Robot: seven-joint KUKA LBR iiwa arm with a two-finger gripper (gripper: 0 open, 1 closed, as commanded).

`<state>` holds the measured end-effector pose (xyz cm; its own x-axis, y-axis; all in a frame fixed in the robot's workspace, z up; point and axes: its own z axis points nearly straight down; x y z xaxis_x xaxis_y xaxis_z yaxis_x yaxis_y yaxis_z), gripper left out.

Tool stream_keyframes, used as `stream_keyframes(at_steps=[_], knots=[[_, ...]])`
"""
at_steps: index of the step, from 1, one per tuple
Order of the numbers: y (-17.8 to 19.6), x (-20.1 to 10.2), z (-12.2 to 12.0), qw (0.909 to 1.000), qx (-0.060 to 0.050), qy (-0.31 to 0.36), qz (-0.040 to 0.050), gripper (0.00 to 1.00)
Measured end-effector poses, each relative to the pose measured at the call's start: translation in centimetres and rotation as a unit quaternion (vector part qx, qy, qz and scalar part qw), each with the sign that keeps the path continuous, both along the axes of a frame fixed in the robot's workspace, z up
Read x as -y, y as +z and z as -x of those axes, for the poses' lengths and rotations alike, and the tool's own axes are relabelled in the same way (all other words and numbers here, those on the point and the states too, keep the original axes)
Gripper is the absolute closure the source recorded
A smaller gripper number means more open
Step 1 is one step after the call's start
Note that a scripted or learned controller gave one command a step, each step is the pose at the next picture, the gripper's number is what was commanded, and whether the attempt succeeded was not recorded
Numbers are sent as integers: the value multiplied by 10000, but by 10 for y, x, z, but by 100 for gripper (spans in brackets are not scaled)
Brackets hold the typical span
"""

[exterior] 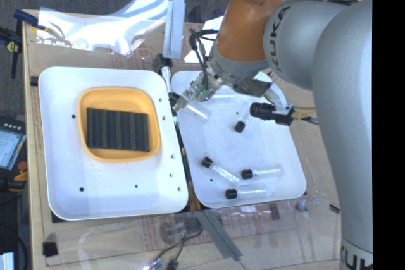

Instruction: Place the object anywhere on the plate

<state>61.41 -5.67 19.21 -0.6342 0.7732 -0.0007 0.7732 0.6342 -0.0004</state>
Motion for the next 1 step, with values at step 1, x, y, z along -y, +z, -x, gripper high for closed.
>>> stream_keyframes(at_steps=[1], knots=[[0, 0, 0, 10000, 2, -4, 0, 0]])
